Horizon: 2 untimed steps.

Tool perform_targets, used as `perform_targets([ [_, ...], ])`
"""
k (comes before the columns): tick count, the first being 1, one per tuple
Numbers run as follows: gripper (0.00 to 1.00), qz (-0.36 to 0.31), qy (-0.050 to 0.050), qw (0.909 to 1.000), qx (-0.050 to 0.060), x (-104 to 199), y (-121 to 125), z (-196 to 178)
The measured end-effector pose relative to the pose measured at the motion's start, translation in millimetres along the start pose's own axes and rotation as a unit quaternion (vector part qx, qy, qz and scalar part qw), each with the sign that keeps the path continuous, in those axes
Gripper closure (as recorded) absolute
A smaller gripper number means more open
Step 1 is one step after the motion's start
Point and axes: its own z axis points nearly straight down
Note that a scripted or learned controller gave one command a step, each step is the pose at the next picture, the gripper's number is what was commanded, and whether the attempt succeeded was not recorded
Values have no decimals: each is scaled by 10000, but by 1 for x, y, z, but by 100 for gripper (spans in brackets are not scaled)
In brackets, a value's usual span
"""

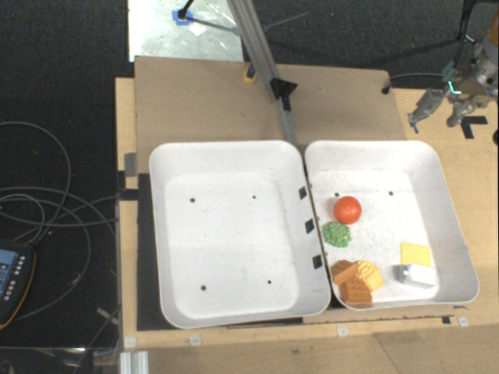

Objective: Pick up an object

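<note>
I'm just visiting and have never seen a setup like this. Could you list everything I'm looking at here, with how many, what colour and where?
White bins: two, white, side by side on the bench.
Red ball: one, red, right bin, near its middle.
Green lump: one, green, right bin, just below the red ball.
Orange pieces: a small cluster, orange and brown, right bin's near left corner.
Yellow block: one, yellow, right bin, toward its right wall.
Pale block: one, white and grey, just in front of the yellow block.
Bench: one, tan, under both bins.
Handheld controller: one, dark, on the floor at left among cables.
Gripper: one, grey, above the bench beyond the right bin, holding nothing.
</note>
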Motion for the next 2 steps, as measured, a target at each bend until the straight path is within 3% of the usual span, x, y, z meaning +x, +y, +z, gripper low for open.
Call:
perform_targets([
  [2, 0, 14, 8, 10000, 18, 2, -7, 91],
])
